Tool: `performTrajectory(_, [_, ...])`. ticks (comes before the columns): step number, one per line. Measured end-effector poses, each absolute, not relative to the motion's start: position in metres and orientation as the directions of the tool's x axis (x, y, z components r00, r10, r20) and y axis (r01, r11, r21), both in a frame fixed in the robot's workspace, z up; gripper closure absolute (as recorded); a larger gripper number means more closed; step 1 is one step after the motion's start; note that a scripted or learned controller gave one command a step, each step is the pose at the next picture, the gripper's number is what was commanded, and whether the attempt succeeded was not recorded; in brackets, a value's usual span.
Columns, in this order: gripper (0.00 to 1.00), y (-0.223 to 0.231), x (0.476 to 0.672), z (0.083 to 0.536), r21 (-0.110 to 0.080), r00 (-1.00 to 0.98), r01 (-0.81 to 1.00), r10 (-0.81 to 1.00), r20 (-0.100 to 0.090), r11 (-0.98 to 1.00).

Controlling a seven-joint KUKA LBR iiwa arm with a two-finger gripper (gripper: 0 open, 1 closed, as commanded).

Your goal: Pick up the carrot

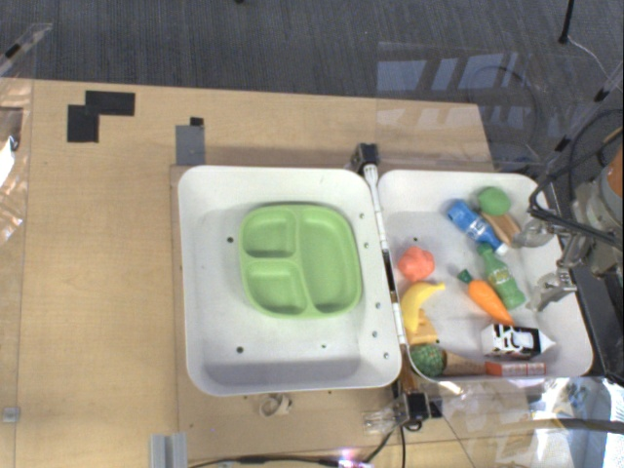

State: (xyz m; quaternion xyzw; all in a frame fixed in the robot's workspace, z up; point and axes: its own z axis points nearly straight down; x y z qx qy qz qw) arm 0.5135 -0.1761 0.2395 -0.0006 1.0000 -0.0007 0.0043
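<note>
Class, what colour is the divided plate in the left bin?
Light green, seen in the camera view.

Two bins sat side by side on a bench (107, 291). The left bin (210, 359) held a plate (297, 259). In the right bin (575, 344), a carrot (487, 299) lay centrally, a banana (419, 305) to its left, a bottle (474, 222) behind it, and a carton (514, 339) before it.
</note>
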Motion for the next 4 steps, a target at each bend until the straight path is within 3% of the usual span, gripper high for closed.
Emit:
performTrajectory(1, [0.00,-0.137,0.517,0.091,-0.006,-0.976,-0.219,-0.219,-0.017,0.976])
performTrajectory(2, [1.00,-0.135,0.521,0.104,-0.008,-0.974,-0.225,-0.225,-0.025,0.974])
performTrajectory(3, [1.00,-0.134,0.525,0.116,-0.012,-0.972,-0.231,-0.231,-0.037,0.973])
performTrajectory(4, [1.00,-0.103,0.529,0.091,0.002,-0.932,0.363,0.363,-0.015,0.932])
